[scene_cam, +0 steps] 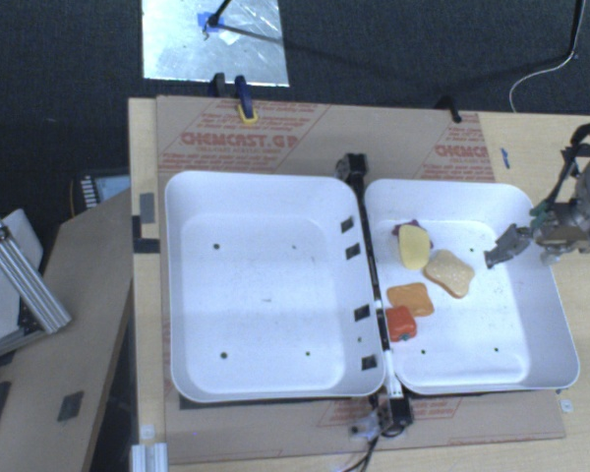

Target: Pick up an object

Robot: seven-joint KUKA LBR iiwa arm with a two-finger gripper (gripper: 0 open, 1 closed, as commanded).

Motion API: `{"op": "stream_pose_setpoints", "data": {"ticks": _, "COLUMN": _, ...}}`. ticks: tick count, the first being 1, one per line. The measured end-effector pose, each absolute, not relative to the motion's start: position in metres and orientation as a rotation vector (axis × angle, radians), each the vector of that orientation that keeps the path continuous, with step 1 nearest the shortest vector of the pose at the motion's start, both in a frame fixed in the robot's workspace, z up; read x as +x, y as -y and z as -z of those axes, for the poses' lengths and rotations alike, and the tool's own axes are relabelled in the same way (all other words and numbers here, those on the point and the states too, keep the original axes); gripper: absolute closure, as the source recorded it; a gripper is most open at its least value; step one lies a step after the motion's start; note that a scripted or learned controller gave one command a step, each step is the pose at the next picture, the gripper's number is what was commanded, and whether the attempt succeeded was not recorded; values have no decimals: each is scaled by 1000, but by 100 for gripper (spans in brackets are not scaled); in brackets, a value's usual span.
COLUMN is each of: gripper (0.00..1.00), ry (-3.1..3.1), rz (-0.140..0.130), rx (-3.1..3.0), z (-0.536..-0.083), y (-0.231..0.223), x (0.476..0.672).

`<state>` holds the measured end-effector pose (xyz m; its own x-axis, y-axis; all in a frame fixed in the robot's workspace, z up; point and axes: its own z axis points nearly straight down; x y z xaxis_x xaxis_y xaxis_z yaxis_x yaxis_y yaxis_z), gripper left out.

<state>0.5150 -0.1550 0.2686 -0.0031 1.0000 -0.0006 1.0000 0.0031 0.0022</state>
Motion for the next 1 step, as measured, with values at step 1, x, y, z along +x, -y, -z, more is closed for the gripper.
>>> {"op": "stream_pose_setpoints", "data": {"ticks": 1, "gripper": 100, "ry": -2225, "rz": -5, "rx": 2211, "z": -280, "y": 155, "x": 516}}
